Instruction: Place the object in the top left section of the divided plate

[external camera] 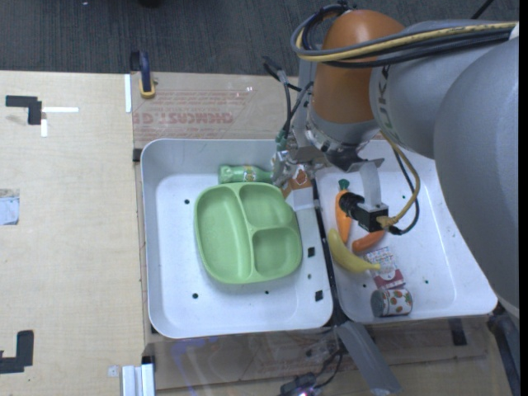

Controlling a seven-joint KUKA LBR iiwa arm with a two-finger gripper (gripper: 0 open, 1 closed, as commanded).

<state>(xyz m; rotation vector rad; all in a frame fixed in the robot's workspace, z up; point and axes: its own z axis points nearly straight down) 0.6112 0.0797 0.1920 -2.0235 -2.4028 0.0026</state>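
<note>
The divided plate (247,232), pale green with 3 sections, lies flat in the left bin (165,262), turned a little so its large section faces 9 o'clock and its 2 smaller ones sit toward 3 o'clock. All 3 sections look bare, so nothing seems placed yet. Just off the plate's rim at 12 o'clock lies a green packet (239,173), touching or nearly touching the bin's back wall. At about 1 o'clock from the plate, the gripper (290,172) hangs over the strip where the 2 bins meet, and something small and orange-brown (299,177) shows right by its tip; it may be the object for the plate, but wrist hardware crowds the spot and I cannot tell how far the tool is parted or whether it has hold of anything. That position suits a short carry toward the plate's upper sections. In the right bin (429,295), at 3 o'clock from the plate, a carrot (344,217) and a banana (351,256) lie side by side, with a can (390,295) tipped over at 5 o'clock, well apart from the plate.
</note>
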